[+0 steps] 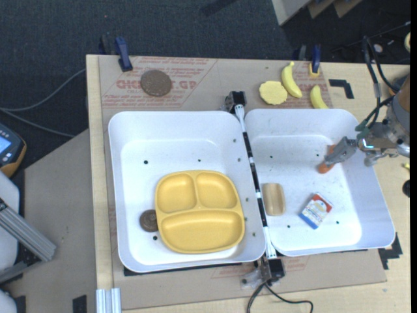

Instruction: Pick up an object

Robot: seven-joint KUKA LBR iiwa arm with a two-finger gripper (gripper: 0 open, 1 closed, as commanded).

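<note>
White plastic makes up both bins: the left bin (124,175) fills the lower left of the frame and the right bin (371,207) the lower right, the two touching along a centre seam. The largest thing inside them is a yellow divided tray (199,210) in the lower middle of the left bin, with a small brown disc (148,221) touching its left edge.

In the right bin lie a tan block (273,199) just beside the seam, a small blue, white and red packet (316,210) to its right, and a short orange piece (332,156) in the upper right part of the bin. That orange piece sits at the tip of the gripper (344,150), which enters from the right edge of the frame. Whether the fingers are apart or together cannot be told; the tip is too small and blurred, and the orange piece may be held, merely touched, or part of the finger itself.

The likely failure is a slip: a small, narrow thing caught near its end could pivot out during a lift. The bin's sloped right wall is also near the wrist, so a low approach risks nudging the bin.

On the bench at top sit two bananas (292,80), a yellow disc (273,92) and a brown disc (156,82).
</note>
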